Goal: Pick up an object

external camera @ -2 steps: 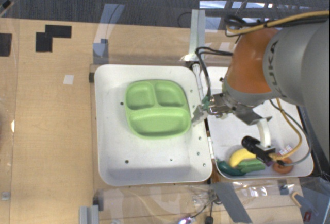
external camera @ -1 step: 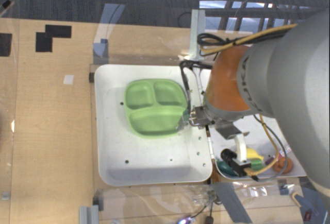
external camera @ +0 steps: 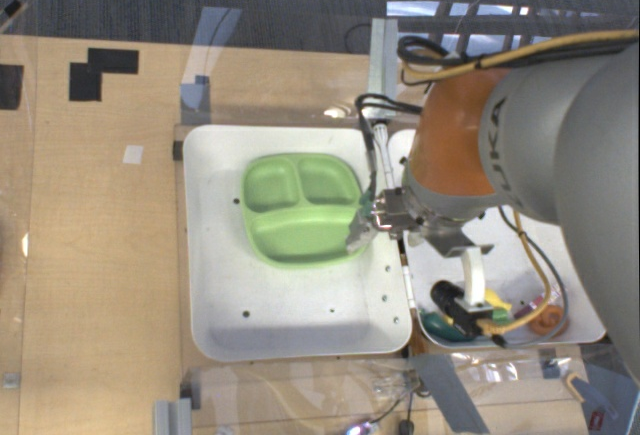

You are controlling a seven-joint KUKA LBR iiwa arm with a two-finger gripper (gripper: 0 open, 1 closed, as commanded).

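Looming at right of frame, the grey arm [external camera: 570, 143] with its orange band sits closest to my camera and hides much of the right bin [external camera: 585, 323]. My tool [external camera: 362, 223] is low at the right rim of the green divided plate [external camera: 300, 208], which lies in the centre of the left bin [external camera: 290, 333]. I cannot tell whether the tool is released or clenched; blur and the wrist hide it.

Step in hand, as I judge it: grip the plate by its rim. Best done with one side of the tool inside the lip and one outside, then lift straight up so the plate does not pivot or slip.

Count: two white bins; one green plate, three compartments; a cluster of small items [external camera: 480, 313] at lower right, number unclear.
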